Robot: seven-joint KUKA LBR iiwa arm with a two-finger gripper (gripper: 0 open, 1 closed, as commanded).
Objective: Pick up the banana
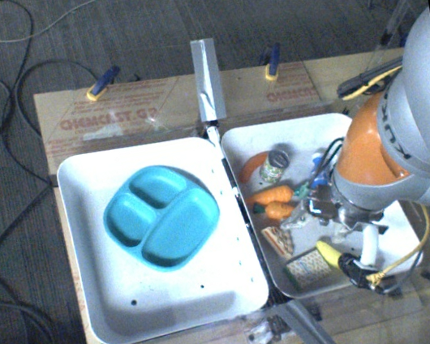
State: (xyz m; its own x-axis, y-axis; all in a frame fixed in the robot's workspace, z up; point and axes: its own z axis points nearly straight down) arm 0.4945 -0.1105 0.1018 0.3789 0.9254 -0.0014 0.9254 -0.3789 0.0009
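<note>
The banana (328,253) shows as a short yellow piece near the front of the right bin (241,172), partly covered by a white part of the arm and a black cable end. My gripper (317,211) hangs over the middle of that bin, just behind the banana and close to two orange carrots (276,202). The orange band and grey body of the arm hide the right half of the bin.
A grey-green scrub pad (306,268) lies left of the banana, a brown wafer-like piece (276,240) behind it. A small bottle with a grey cap (273,163) rests at the back. The left bin (90,255) holds a blue divided plate (163,216).
</note>
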